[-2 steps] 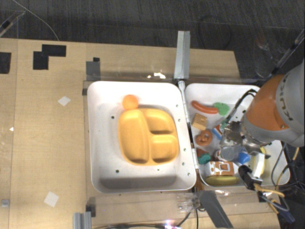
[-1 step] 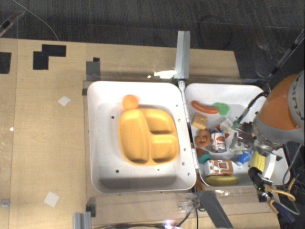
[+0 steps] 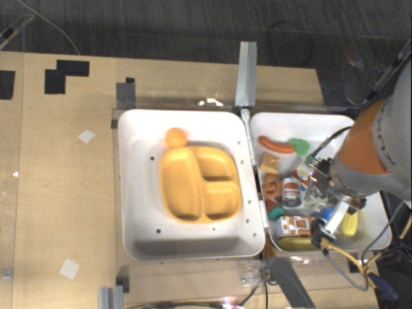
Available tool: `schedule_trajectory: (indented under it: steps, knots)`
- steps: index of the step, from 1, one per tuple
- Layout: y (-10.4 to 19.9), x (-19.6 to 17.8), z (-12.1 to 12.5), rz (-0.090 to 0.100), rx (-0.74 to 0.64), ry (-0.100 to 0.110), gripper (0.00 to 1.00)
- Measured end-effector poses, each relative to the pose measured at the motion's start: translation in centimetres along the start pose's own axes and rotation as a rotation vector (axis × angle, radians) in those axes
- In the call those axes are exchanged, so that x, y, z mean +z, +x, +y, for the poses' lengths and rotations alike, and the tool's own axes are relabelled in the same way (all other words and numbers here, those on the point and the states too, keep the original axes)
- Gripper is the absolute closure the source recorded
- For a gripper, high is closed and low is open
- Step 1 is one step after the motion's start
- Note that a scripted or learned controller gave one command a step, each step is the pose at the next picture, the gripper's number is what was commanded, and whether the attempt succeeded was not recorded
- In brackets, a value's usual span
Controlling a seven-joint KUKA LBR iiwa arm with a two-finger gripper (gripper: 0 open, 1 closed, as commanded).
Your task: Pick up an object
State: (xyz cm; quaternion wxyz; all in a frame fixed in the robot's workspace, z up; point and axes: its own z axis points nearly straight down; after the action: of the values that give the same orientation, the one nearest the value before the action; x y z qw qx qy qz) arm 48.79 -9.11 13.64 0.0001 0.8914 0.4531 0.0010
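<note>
Two white bins on the table: the jaws (image 3: pixel 315 192), their state impossible to tell, hover over the right bin (image 3: pixel 335 122) amid toy food, a hot dog (image 3: pixel 277 146) nearby.

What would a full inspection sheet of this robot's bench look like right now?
Surface: wooden bench bearing two white bins side by side, with black markings at the far left.
Job's things: right bin holds a hot dog, a green piece, a pretzel, a small can, a corn cob, a brown box and more, packed close.
Clutter: left bin holds a yellow divided tray with an orange ball at its far corner.
Grippers: gripper low over the right bin's toys; grasp unclear.
Cables: black and yellow leads by the arm.
Surroundings: dark carpet beyond the bench.
</note>
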Motion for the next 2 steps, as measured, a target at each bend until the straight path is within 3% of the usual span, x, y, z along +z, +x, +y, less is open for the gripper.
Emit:
schedule_trajectory:
  steps: [1,2]
  knots:
    - [-5.2,-2.6,3.7,-0.001,0.116,0.000,1.00]
    - [-7.0,-12.6,5.2,0.001,0.423,-0.003,1.00]
